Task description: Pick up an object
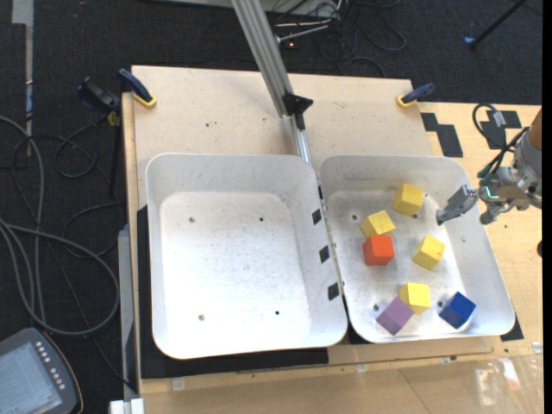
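The right bin (483, 240) holds several small blocks. Yellow blocks lie at the back (410, 199), beside the orange one (378, 223), in the middle right (429, 251) and near the front (416, 294). An orange-red block (378, 250) sits left of centre. At the front are a purple block (395, 316) and a blue block (457, 310). My gripper (473, 210) hangs over the bin's right rim, right of the back yellow block. It is open, with nothing between its fingers.
The left bin (159, 231) adjoins the right one. A slanted metal pole (263, 46) comes down to the bench between the bins at the back. Clamps (138, 89) (416, 95) grip the board's far corners. Cables lie on the dark floor around it.
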